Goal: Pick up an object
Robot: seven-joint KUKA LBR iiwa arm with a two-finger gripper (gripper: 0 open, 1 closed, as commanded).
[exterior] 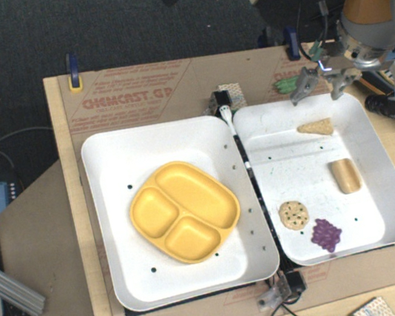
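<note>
Hovering over the right bin's [378, 161] far edge, the tool [320, 84] has its fingers spread apart, gripping nothing. A tan wedge [316, 127] lies just below it; cookie [293, 215], grapes [326, 234], and bread roll [346, 176] rest nearer.

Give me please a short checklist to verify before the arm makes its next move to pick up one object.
1. Claw carries nothing: ok, fingers spread, nothing between them.
2. Claw is above a target: not ok, it hovers at the far rim of the right bin.
3. Targets lie apart: ok, toast piece, bread roll and cookie are separate.
4. Grapes are free: ok, close to the cookie but apart.
5. Yellow tray is out of the way: ok, in the left bin.
</note>
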